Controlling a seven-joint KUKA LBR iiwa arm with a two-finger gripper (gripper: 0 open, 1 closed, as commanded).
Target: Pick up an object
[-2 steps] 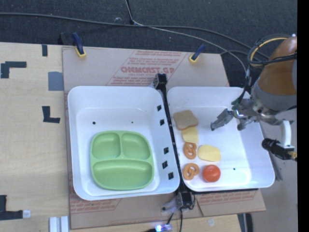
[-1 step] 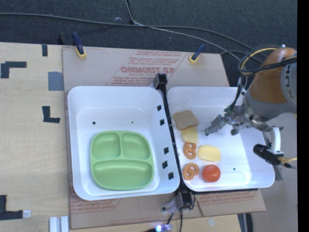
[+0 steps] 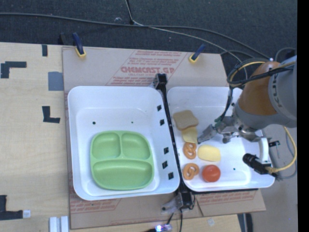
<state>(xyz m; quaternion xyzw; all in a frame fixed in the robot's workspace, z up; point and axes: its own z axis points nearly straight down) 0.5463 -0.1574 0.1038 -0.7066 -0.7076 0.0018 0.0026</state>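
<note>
Cheese slice (image 3: pixel 189 135) seemingly just beside fingers (image 3: pixel 204 134), apart.

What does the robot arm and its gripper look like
The arm is bulky and grey, with a rounded orange band above the wrist. Black and yellow cables loop over the band and hang down the arm's lower side. The gripper is dark metal, slim and pointed, on a grey wrist block. A white bracket with a black fitting sits below it.
</note>
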